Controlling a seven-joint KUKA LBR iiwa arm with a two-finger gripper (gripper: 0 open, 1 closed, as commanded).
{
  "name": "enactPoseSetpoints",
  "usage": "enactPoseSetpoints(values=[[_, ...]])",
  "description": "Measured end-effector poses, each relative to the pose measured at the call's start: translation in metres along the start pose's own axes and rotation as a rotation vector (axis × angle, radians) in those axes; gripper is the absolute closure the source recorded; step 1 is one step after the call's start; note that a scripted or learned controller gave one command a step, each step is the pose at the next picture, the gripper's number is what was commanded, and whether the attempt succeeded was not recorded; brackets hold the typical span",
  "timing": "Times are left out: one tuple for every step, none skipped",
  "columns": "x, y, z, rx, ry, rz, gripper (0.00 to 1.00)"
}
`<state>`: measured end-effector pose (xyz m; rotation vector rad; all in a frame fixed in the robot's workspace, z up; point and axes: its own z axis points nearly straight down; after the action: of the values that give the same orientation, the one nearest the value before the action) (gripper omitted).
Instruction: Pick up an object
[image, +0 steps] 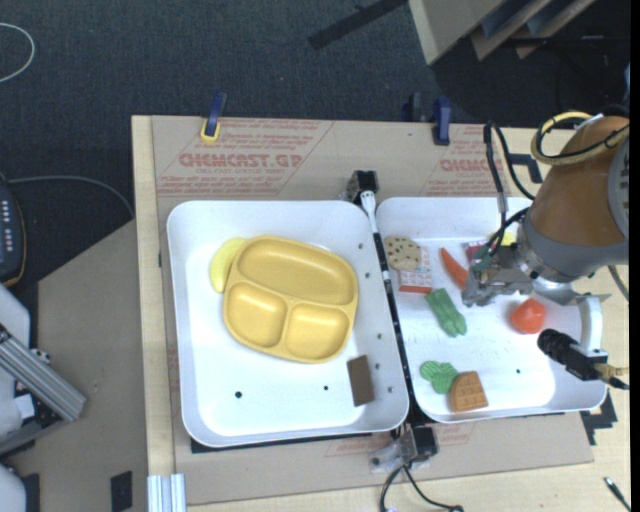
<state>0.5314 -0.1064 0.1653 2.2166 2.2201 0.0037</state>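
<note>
arm (590, 210) cut off at right edge, claw (480, 285) fingers blurred, yellow item (222, 262) half hidden under divided plate (290, 298)

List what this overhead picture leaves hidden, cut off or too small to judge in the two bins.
- Gripper: finger state too small and dark to read.
- Yellow item: partly hidden under the yellow tray.
- Arm: cut off by the right edge.

You had a bench (300, 150) topped with printed brown cardboard, and two shallow white bins sat side by side on it, their inner rims touching: the left bin (200, 330) and the right bin (430, 215). Two clamps, a yellow one (211, 128) and a blue one (441, 122), gripped the far edge.
</note>
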Motion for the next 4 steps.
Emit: enactPoseSetpoints(values=[[0.0,0.002,-0.053,-0.001,0.0,0.001,1.0],[0.054,0.0,-0.045,0.007,0.004,-0.003,1.0],[0.103,0.001,-0.062,0.001,0.003,-0.005,1.0],[0.166,-0.005,-0.062,0.004,0.003,-0.005,1.0]])
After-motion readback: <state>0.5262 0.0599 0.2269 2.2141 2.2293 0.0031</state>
